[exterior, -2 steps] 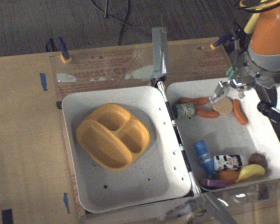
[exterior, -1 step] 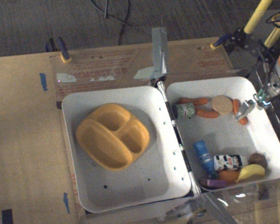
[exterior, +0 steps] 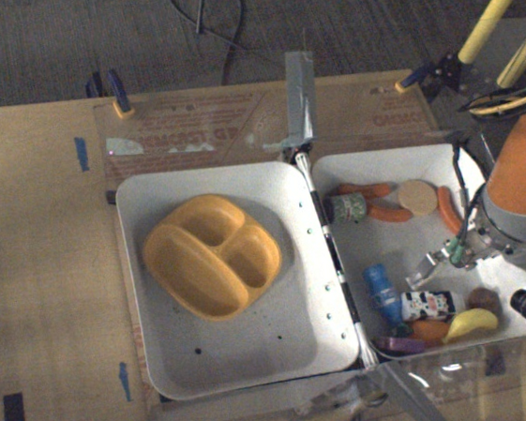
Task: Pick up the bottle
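Gripper (exterior: 427, 269) (fingers blurred) beside bottle (exterior: 382, 296).

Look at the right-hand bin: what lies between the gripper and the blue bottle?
In the camera view, only bare white bin floor lies between the gripper and the blue bottle. The small printed carton sits just below that stretch, in the right bin.

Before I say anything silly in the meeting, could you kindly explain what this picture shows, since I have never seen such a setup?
One camera looks down at a slant on a bench with two shallow white bins. The left bin holds a yellow divided plate. The right bin holds small items: a blue bottle, a green can, carrots, a banana and a small carton. The grey and orange shape at the right is a robot arm; its gripper hangs over the right bin, beside the bottle, holding nothing visible. Its job is to pick up that bottle.
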{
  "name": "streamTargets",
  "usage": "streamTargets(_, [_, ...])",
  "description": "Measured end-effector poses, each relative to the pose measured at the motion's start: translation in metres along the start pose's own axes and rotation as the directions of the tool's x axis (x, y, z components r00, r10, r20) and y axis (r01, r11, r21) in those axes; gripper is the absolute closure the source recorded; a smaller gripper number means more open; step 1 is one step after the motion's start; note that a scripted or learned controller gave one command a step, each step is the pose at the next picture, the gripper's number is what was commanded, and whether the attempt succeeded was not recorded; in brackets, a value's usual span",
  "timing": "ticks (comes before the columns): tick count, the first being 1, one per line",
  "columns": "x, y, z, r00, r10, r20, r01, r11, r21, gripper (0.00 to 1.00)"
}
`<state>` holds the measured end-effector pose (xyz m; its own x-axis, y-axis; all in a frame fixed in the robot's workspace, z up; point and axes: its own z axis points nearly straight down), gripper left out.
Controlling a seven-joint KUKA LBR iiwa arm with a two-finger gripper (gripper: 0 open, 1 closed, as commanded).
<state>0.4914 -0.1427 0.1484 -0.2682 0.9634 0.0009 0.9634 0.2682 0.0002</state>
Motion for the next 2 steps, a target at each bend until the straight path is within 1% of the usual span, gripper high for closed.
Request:
streamTargets(1, [0.033, 0.042, 0.022, 0.998, 0.066, 0.002, -0.066, 0.998, -0.003, 0.0])
streamTargets(2, [0.042, 0.005, 0.032, 0.99, 0.14, 0.005, -0.14, 0.99, -0.008, 0.0])
